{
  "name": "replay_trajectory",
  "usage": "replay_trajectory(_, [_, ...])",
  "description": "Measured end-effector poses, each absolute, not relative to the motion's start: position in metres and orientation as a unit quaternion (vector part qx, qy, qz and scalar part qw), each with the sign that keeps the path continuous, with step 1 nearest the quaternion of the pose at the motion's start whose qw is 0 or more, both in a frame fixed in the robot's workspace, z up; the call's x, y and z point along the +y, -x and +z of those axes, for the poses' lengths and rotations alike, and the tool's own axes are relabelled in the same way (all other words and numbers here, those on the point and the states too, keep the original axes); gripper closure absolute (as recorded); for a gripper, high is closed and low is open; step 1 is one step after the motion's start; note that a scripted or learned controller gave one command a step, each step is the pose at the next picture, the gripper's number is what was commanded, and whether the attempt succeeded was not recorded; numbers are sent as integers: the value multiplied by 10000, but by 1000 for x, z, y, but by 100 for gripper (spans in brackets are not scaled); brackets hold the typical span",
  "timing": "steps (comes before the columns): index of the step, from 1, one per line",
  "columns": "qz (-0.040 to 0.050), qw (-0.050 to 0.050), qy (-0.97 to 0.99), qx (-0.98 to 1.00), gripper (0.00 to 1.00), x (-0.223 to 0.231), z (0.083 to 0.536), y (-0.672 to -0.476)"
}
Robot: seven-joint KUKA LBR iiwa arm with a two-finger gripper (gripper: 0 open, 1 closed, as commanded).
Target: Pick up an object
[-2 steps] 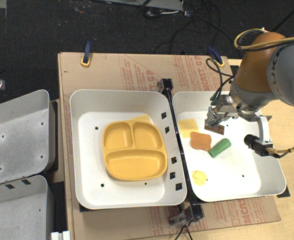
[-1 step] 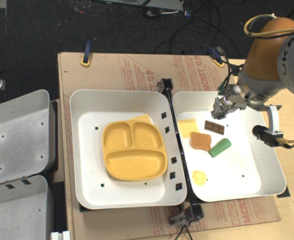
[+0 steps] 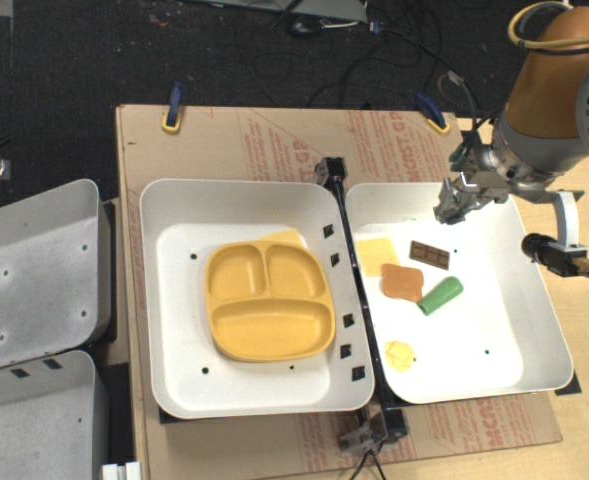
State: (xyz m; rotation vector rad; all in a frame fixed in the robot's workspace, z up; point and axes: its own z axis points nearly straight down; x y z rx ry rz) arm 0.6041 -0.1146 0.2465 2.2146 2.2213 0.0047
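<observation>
Brown bar (image 3: pixel 430 256), flat and dark like a chocolate piece, lies on the floor of the right bin (image 3: pixel 494 368), just below and slightly left of the gripper (image 3: pixel 452 211), apart from it. Orange-brown slab (image 3: pixel 403 282) sits further down-left of the gripper, touching the lower edge of a pale yellow sheet (image 3: pixel 376 255) that lies flat by the bin's left wall. Green cylinder (image 3: pixel 440 295) lies tilted, just right of the slab, below the gripper. Small yellow lump (image 3: pixel 400 354) rests lower still, well apart from the gripper, near the bin's left wall.

Gripper hangs over the upper part of the right bin, near its back wall, nothing visible between its tips; whether it is wide or narrow, cannot tell, too dark and small. Grey arm with orange band (image 3: pixel 559 53) comes in from upper right.

Left of the gripper, across a black divider (image 3: pixel 352 288), left bin (image 3: pixel 174 378) holds a yellow divided tray (image 3: pixel 270 301), three compartments, lying flat. Both bins sit on a cardboard sheet (image 3: pixel 254 138) clamped at the back by two blue-and-yellow clips (image 3: pixel 174 108). Grey metal panels (image 3: pixel 34 268) lie far left on dark floor.
</observation>
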Motion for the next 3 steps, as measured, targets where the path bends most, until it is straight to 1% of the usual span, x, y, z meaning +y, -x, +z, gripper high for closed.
replay_trajectory(1, [3,-10,-7043,7099,100,-54,239,-600])
replay_trajectory(2, [1,-11,-7045,7097,100,-4,228,-600])
replay_trajectory(3, [1,-11,-7043,7099,100,47,229,-595])
